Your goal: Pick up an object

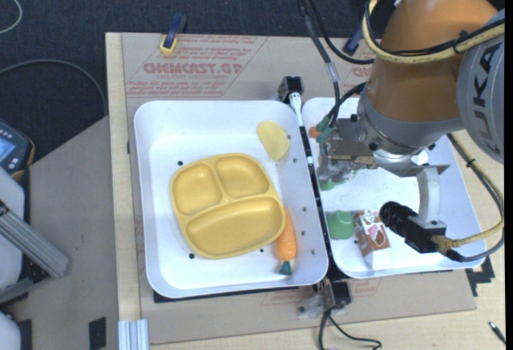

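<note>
My gripper (pixel 330 172) reaches down into the right bin (pixel 401 260) near its left wall, under the big orange band of the arm. Just below it lies a small green object (pixel 340 224), and beside that a brown and white packet (pixel 372 233). The arm's bulk hides most of the right bin. In the left bin (pixel 152 180) sit a yellow divided plate (pixel 226 202), a pale yellow chip-shaped piece (pixel 273 139) at the upper right, and an orange carrot (pixel 287 241) along the plate's right edge.
A black cylindrical part (pixel 409 228) on the arm hangs over the right bin's lower area. Cables run over the divider between the bins. The bins rest on a cardboard sheet (pixel 192 64) with a blue and yellow clip (pixel 171 34) at its top.
</note>
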Action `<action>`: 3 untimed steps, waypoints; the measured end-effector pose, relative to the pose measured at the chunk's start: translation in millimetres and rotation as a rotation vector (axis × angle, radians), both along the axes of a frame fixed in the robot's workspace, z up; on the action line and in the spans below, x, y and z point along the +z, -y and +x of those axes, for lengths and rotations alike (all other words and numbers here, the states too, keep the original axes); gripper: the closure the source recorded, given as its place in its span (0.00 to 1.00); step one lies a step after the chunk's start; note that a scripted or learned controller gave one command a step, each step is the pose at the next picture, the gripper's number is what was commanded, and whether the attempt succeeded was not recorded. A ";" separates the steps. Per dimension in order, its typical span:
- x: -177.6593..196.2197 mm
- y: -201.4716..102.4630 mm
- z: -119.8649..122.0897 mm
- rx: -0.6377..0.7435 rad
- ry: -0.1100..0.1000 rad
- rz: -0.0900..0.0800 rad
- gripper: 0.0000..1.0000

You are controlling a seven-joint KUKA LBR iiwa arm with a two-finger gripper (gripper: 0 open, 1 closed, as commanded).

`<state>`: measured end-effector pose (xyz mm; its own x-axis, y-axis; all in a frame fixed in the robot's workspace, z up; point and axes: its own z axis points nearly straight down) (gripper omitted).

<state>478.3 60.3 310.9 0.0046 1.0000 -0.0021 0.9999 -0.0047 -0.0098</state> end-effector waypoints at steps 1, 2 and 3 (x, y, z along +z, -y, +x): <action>64.7 -1.0 1.6 0.006 0.017 0.003 1.00; 98.5 -82.4 1.1 0.014 0.016 0.005 1.00; 6.8 -29.6 -0.2 -0.002 -0.002 -0.002 1.00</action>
<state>478.1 89.9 317.7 0.0065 1.0000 -0.0037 0.9999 -0.0066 -0.0114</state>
